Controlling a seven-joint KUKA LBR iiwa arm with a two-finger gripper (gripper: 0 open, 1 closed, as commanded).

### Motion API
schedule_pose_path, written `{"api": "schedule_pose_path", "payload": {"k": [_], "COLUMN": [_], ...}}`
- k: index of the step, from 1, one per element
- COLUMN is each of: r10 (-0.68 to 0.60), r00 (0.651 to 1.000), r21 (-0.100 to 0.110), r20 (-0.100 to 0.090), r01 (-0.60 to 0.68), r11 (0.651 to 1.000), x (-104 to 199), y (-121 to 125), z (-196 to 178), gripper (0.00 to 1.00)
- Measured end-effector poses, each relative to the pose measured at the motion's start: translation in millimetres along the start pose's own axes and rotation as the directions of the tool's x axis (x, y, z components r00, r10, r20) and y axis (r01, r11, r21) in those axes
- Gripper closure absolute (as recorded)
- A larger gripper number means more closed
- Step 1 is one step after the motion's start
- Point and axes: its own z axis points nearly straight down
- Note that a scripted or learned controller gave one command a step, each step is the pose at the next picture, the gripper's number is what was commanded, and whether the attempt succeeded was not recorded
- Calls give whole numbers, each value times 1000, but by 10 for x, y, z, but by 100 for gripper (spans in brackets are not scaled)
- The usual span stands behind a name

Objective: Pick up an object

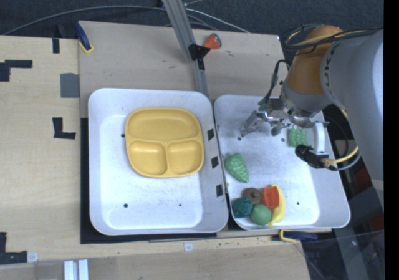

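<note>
While the arm (324,79) reaches in from the right and bends down over the right bin (324,207), its end effector (260,124) hangs open, holding nothing. Toys (259,204) sit near the bin's front; a green one (237,167) lies nearby.

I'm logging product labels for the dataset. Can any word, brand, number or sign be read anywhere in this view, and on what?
None can be read: the yellow tray, the two white bins and the toys show no print.
</note>
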Motion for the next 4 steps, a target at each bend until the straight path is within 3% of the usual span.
{"api": "schedule_pose_path", "payload": {"k": [1,3,4], "r10": [-1,1,1], "r00": [1000,1000,1000], "r21": [-4,-13,-7], "r20": [0,1,0], "r01": [1,-1,-1], "r11": [1000,1000,1000], "x": [3,-32,-29], "y": [12,140,143], "z": [-134,-1355,-1512], "gripper": [100,100,100]}}
